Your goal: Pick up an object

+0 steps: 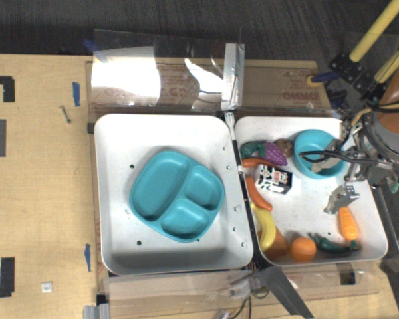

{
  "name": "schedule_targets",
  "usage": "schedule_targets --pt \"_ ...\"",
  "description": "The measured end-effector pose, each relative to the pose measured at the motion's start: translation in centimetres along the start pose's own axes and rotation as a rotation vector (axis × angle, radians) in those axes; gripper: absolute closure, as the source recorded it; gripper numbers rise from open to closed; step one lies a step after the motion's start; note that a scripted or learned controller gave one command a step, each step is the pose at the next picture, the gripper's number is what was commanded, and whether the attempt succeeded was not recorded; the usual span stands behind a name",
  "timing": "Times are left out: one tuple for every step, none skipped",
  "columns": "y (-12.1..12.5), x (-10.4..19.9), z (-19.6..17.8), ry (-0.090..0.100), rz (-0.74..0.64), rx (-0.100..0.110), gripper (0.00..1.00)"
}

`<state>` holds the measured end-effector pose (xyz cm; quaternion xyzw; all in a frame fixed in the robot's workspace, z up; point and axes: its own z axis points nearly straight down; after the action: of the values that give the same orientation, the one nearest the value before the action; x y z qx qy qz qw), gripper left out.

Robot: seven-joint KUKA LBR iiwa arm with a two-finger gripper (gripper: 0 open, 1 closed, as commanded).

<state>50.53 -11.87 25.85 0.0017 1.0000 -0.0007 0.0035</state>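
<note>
- Nothing is lifted yet; every object lies in the right bin, so the whole pick is left to do.
- Gripper hangs just above the carrot, the likeliest target (finger spread: cannot tell).
- Farther off, the left bin bears a teal tray.
- Black-and-white box: print unreadable.

two white bins, one teal divided plate, one teal bowl, two carrots.
</note>
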Motion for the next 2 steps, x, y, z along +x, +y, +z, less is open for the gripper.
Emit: schedule_targets --pt "-8.1 -0.9 11.1 0.009 0.153 -0.001 0.0" --pt "-10.4 -4.3 17.1 -0.001 -0.033 0.0 0.0"
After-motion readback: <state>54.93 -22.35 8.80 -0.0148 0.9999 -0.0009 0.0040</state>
